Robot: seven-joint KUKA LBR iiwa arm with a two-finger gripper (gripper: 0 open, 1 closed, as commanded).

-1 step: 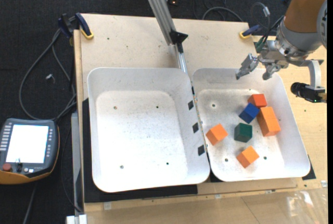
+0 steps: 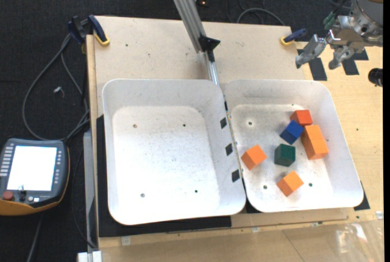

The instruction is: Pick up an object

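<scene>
The right bin (image 2: 341, 127) holds several blocks. A small red-orange block (image 2: 301, 116) lies at the back, with a blue block (image 2: 292, 131) just in front of it. A long orange block (image 2: 315, 141) lies to their right, and a dark green block (image 2: 284, 155) is near the middle. One orange cube (image 2: 253, 156) is toward the left and another (image 2: 290, 183) near the front. My gripper (image 2: 327, 54) hangs above the bench behind the right bin's far right corner, its fingers spread apart with nothing between them.
The left bin (image 2: 122, 102) sits beside the right one. A slanted metal pole (image 2: 186, 5) crosses from the top down to the gap between the bins. Yellow clamps (image 2: 100, 39) hold the board's back corners. A teach pendant (image 2: 30, 175) lies at the far left.
</scene>
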